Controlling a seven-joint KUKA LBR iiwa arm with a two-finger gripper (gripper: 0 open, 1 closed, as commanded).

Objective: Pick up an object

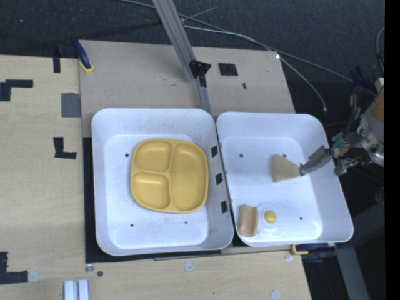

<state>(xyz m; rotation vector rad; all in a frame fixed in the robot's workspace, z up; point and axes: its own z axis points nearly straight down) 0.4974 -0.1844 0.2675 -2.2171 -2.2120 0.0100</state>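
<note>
A tan wedge-shaped piece point(282, 168) lies in the middle of the right bin point(312, 129). My gripper point(310, 163) reaches in low from the right, over the bin's right wall, and its tip sits right against the wedge's right edge. Whether it grips the wedge is not visible. Near the front of the same bin lie a small tan roll point(248, 220) and a white disc with a yellow centre point(269, 217).
The left bin point(109, 142) holds a yellow divided plate point(169, 174). A grey slanted pole point(177, 27) rises behind the bins. The arm's wrist point(362, 145) hangs over the right bin's right rim. A raised divider runs between the two bins.
</note>
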